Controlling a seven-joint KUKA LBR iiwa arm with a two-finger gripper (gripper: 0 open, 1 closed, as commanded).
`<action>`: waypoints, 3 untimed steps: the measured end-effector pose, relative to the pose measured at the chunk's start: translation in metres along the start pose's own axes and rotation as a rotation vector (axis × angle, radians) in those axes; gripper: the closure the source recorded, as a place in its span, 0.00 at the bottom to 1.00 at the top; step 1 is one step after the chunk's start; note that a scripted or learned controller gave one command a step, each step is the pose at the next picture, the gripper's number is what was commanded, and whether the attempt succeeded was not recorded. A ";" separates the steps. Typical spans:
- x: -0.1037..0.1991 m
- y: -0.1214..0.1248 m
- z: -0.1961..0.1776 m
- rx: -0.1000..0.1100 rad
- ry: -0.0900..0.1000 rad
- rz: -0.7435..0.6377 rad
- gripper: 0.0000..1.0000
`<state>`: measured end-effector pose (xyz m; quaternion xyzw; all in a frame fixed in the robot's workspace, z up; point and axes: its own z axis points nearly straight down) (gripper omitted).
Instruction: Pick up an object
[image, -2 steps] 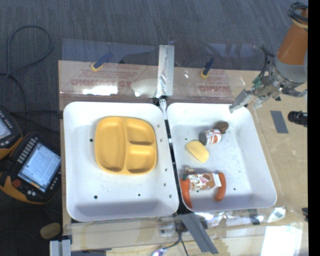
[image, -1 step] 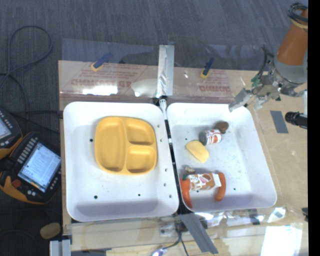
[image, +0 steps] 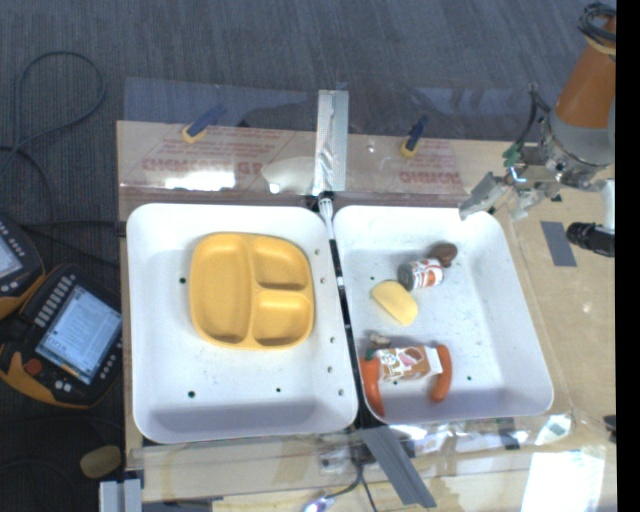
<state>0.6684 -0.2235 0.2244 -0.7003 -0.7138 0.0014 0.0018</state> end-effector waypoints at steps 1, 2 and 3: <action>0.001 0.000 0.054 0.001 0.000 0.069 0.00; 0.045 -0.035 -0.024 0.000 -0.002 -0.094 0.00; 0.022 0.001 -0.036 -0.001 -0.001 -0.076 0.00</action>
